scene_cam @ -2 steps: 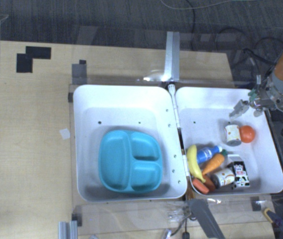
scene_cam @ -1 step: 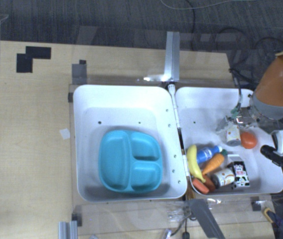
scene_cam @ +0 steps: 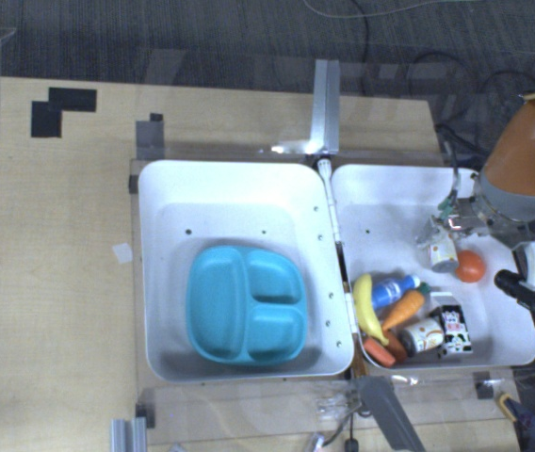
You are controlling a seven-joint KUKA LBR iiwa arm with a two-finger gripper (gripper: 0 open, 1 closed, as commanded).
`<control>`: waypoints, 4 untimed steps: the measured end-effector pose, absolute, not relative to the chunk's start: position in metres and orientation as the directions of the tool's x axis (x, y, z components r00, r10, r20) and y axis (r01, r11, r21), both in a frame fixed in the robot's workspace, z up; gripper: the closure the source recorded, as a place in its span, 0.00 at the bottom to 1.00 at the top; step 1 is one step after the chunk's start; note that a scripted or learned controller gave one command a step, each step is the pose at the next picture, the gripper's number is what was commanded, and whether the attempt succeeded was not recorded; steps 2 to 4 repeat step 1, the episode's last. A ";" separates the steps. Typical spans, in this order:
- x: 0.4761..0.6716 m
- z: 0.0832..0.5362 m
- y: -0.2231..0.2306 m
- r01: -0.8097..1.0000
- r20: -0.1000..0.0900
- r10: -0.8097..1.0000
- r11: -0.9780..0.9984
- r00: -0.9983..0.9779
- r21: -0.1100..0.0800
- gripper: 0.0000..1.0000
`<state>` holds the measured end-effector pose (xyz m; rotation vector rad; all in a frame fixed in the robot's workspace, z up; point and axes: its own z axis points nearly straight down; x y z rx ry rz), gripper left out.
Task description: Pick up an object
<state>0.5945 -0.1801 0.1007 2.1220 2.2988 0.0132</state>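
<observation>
The right bin (scene_cam: 380,205) holds a pile of small things. A yellow banana (scene_cam: 366,309) lies by the bin's left wall, with a blue bottle (scene_cam: 392,287) and an orange carrot (scene_cam: 403,311) beside it. Near the front wall are a can (scene_cam: 425,337), a black and white box (scene_cam: 453,330) and a red piece (scene_cam: 379,351). An orange-red ball (scene_cam: 472,266) rests further right. A small white and yellow container (scene_cam: 442,251) sits just left of the ball. My gripper (scene_cam: 448,220) hangs directly behind that container, close above the bin floor.
The left bin (scene_cam: 230,172) holds a blue divided plate (scene_cam: 246,303). A metal post (scene_cam: 326,111) rises behind the divider between the bins. The arm's orange band (scene_cam: 522,153) reaches in over the right bin's far right corner.
</observation>
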 end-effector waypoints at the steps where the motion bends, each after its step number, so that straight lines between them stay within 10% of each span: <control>1: 0.568 0.212 -0.128 0.996 0.000 0.996 -0.088 0.088 0.004 1.00; 4: 0.568 0.212 -0.128 0.996 0.000 0.996 -0.088 0.088 0.004 1.00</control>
